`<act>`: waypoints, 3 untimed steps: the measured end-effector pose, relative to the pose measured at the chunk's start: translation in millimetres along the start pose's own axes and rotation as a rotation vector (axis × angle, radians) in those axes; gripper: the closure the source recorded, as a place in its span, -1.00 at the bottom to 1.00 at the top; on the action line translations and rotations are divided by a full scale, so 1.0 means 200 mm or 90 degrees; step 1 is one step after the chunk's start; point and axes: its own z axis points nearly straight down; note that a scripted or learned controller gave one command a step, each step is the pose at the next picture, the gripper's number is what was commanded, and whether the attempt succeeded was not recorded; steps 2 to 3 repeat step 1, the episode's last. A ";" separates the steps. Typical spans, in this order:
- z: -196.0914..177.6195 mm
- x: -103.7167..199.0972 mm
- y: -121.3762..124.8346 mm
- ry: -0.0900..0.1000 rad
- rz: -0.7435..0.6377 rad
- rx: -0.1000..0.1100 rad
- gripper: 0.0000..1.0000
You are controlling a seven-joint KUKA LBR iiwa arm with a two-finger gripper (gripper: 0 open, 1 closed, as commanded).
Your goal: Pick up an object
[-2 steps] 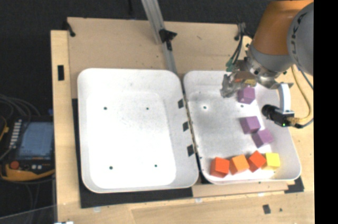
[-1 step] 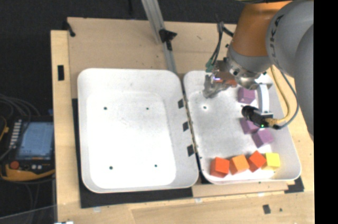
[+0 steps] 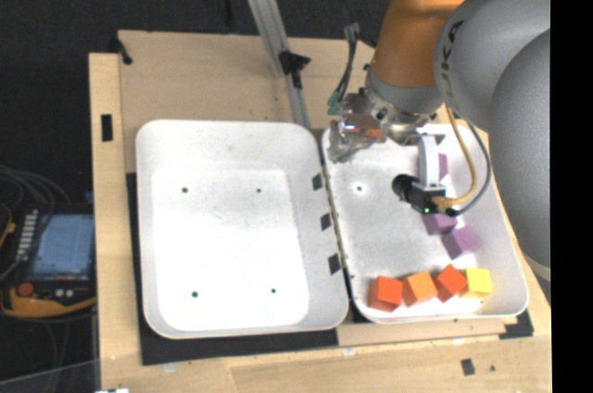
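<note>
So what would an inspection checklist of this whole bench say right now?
Surface: wooden bench bearing a left bin and a right bin, both white, side by side.
Job's things: three orange blocks and a yellow block in a row along the right bin's near edge; purple blocks just beyond them.
Clutter: nothing seen.
Grippers: tool over the right bin's far left corner, away from the blocks.
Cables: dark cables off the bench's left side.
Surroundings: handheld screen unit at left; slanted metal pole; dark floor.
</note>
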 end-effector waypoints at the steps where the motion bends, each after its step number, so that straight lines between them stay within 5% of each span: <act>1: 0.04 0.28 0.04 0.000 0.000 0.001 1.00; 3: 0.04 0.28 0.04 0.000 0.000 0.001 1.00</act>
